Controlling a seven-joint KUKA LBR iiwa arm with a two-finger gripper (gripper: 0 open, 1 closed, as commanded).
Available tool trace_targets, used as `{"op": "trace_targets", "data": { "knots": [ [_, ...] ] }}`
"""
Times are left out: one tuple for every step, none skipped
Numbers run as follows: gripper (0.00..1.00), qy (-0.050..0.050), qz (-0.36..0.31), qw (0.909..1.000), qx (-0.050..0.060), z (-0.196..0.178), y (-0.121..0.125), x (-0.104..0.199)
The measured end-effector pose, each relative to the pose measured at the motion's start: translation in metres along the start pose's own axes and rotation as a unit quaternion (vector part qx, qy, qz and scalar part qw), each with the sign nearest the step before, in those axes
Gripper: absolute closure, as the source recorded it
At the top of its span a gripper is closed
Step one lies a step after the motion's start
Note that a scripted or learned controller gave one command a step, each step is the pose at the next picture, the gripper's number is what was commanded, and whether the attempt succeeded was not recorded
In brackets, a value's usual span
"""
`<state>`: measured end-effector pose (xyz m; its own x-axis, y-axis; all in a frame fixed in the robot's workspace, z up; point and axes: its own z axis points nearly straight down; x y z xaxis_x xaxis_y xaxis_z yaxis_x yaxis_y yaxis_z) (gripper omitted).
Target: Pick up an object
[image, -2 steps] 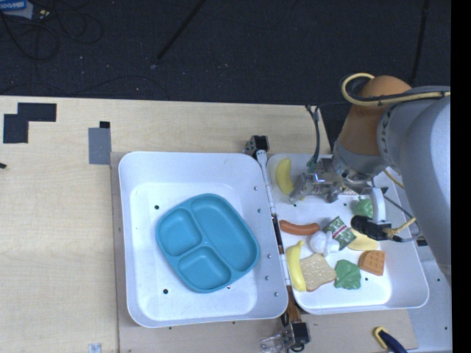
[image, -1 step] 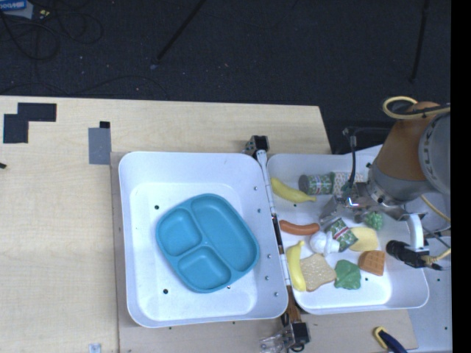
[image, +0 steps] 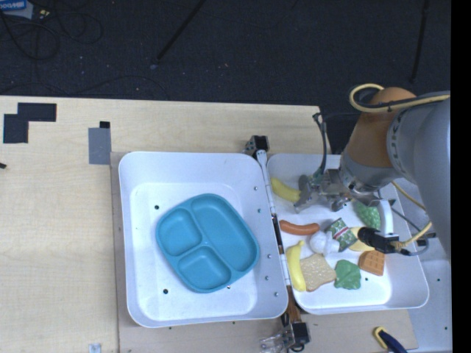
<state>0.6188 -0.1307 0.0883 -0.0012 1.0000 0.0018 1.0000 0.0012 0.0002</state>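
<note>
A: What can go wrong from here, in your opinion?

B: The right shallow white plastic bin [image: 412, 294] is very crowded. The two-finger metal gripper [image: 318, 191] on the grey arm with orange band [image: 383, 138] is low in the upper left part of that bin. Many toy foods lie close together, so the fingers can push one item instead of closing around it, or catch two items at once. Also the bin wall is near the gripper, so maybe it hits the rim.

A: Is the gripper open or closed?

B: I cannot tell; the fingers are too small and dark against the clutter. I see nothing clearly held.

A: And where is the obj. to pick?

B: No specific one is named. Nearest is the small yellow banana-shaped toy [image: 285, 190], just beside the gripper on its left. The long orange-red sausage toy [image: 299, 227] lies a bit below, toward the camera. The beige toast-slice toy [image: 317, 272] and the green leafy toy [image: 348, 274] are further toward the front edge.

A: And the left bin?

B: The left shallow white bin [image: 140, 190] has a blue plastic divided plate w/ three compartments [image: 206, 242], well apart from the gripper.
</note>
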Motion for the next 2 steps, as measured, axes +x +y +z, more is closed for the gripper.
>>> {"op": "trace_targets", "data": {
  "knots": [
    [0.0,-0.001,0.001,1.0,0.001,-0.001,-0.068,-0.011],
    [0.0,-0.001,0.001,1.0,-0.001,-0.001,-0.098,0.028]
  ]
}}
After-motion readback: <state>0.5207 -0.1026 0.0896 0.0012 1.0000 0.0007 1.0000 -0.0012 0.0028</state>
